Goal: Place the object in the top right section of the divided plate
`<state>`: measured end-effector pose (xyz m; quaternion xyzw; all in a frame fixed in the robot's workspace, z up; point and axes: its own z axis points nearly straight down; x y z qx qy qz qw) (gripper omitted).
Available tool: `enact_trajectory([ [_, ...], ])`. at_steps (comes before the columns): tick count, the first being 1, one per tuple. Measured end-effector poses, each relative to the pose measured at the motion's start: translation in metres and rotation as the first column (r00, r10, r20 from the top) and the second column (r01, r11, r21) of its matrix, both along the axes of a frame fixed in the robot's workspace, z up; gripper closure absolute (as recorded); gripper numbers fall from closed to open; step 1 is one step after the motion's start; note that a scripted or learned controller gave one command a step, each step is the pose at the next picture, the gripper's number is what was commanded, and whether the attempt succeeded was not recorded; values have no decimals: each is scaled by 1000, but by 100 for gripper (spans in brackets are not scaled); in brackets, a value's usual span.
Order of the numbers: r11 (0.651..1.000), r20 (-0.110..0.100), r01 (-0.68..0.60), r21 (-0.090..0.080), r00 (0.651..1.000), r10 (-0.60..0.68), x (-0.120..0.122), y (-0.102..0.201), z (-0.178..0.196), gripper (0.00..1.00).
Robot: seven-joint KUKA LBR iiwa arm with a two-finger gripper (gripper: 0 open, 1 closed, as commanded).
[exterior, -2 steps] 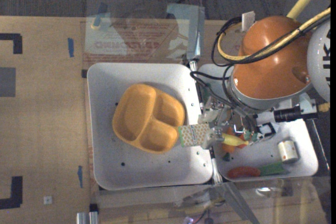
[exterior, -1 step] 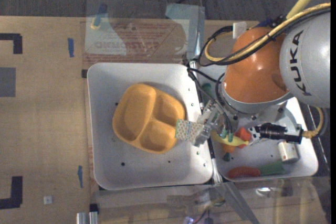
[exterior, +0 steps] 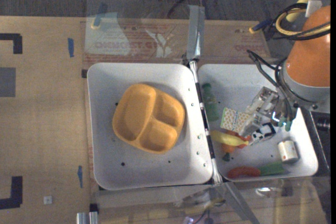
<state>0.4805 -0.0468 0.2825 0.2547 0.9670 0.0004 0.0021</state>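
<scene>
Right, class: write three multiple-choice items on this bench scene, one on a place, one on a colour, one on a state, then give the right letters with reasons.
1. Where does the divided plate lie?
A. left bin
B. right bin
C. on the floor

2. What colour is the plate?
A. blue
B. yellow-orange
C. black

3. What do the plate's sections hold?
A. a toy
B. a bottle
C. nothing

Answers:
1 A, it sits inside the left bin.
2 B, it is yellow-orange all over.
3 C, all sections look bare, while the toys lie in the right bin under the gripper.

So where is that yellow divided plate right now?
The divided plate sits in the middle of the left bin, across the divider from the right bin holding the small objects.
</scene>
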Motion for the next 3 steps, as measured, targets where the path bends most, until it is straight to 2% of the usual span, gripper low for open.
enact_trajectory([
  [1, 1000, -1, -27, 0, 1000, 27, 11, -53, -77, 100],
  [2, 1000, 1, -5, -1, 1000, 5, 28, -64, -20, 100],
  [3, 959, -1, -282, 0, 959, 282, 0, -49, -54, 100],
])
